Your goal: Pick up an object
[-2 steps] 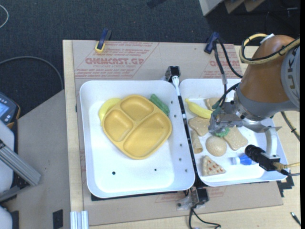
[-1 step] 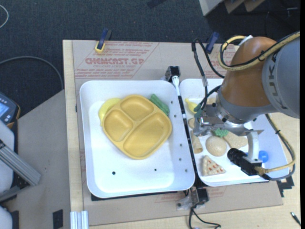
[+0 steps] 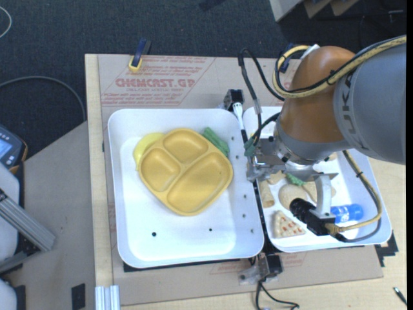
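Observation:
My gripper (image 3: 298, 181) hangs low over the right bin (image 3: 369, 173), under the orange band and grey wrist that cover most of that bin. Around it lie a tan flat piece (image 3: 293, 194), a pizza-slice toy (image 3: 284, 225), a blue bottle (image 3: 346, 212) and a black object (image 3: 306, 214). I see nothing held. In the left bin (image 3: 126, 192) a yellow divided plate (image 3: 186, 170) lies upside down. A green piece (image 3: 216, 140) pokes out at its far right, and a yellow item (image 3: 143, 147) shows at its left edge.
The two bins meet at a narrow ridge (image 3: 253, 192) just left of the gripper. Cables loop over the arm and along the right bin's front. A cardboard sheet (image 3: 155, 79) lies under the bins, with a small yellow-and-blue tool (image 3: 137, 55) at its far edge.

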`<state>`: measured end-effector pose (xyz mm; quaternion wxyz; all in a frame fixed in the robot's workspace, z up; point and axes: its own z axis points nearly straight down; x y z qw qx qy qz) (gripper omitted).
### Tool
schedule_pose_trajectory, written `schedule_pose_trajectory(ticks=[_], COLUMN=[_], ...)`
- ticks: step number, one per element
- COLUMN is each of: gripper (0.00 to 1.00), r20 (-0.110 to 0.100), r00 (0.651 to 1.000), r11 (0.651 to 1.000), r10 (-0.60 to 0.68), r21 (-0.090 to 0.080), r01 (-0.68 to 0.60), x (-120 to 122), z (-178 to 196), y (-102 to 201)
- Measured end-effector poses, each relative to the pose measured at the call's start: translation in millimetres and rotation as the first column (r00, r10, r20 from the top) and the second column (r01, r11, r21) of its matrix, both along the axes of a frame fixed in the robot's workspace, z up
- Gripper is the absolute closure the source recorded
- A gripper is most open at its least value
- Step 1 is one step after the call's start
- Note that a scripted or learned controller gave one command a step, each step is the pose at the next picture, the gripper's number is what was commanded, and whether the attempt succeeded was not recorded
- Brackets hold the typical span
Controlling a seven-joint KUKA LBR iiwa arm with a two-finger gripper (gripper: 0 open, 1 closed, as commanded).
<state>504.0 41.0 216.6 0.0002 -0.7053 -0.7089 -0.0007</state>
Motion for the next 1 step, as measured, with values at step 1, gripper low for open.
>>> schedule_pose_trajectory(ticks=[1], gripper=[1.0], r20=[0.003], r00=[1.0], r11=[1.0], r10=[-0.005], r21=[-0.001], r01=[0.005], x=[2.2], z=[18.5], y=[-5.2])
